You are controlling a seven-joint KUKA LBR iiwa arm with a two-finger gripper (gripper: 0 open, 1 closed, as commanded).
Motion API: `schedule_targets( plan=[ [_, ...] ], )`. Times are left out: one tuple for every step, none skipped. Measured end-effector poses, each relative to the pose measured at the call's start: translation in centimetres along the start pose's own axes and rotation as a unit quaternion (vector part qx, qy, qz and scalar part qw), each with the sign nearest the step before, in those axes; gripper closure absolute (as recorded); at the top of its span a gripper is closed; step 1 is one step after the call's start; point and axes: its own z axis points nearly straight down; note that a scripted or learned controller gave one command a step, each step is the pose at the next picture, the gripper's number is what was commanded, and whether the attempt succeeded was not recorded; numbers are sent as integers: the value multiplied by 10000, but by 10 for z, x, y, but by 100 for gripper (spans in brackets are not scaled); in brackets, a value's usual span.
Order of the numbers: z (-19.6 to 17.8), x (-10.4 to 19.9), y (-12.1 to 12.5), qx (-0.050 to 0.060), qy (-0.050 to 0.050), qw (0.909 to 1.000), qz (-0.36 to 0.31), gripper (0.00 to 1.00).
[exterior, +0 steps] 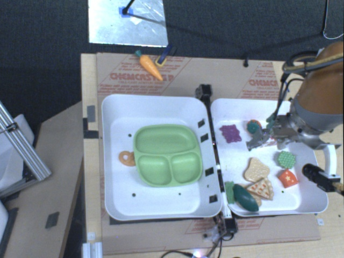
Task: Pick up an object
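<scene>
Approach step: gripper (258,142) hovering low in right bin (312,203), fingers' state impossible to tell. Next: line up over toast (256,170), descend, clamp.

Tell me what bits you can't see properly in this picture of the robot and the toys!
- Gripper in the camera view: its fingers are small and blurred, so their state is unclear.
- Dark green toy: it covers part of the waffle-like piece at the right bin's front.
- Orange-and-teal toy: too small to identify.
- Arm: cut off by the right edge.
</scene>
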Motion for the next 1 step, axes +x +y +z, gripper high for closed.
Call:
schedule_targets(
  plan=[
    [-5, 0, 2, -50, -5, 10000, -9, 0]
  ],
)
